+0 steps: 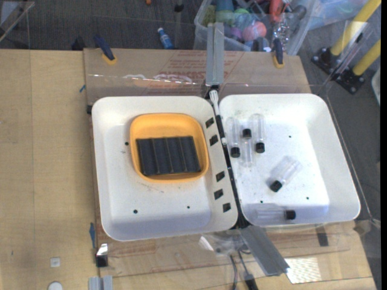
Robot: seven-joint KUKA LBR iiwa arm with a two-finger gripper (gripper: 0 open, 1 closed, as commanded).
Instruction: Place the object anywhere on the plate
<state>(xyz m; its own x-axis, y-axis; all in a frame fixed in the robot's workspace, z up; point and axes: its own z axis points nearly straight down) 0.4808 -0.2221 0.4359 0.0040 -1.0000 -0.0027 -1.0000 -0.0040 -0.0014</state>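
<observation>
An orange plate (139, 125) sits in the left white bin (112, 180). A dark ribbed rectangular block (168, 156) lies flat on the plate, covering most of its middle. In the right white bin (320, 162) lie several clear plastic vials with black caps: an upright group near the bin's left wall (247, 139), one tilted in the middle (284, 174), and one lying along the front wall (273, 213).
A row of black clips (217, 162) runs along the divider between the bins. A clear box of colourful toys (254, 11) stands beyond the bench at the back. Bare wooden bench lies to the left of the bins.
</observation>
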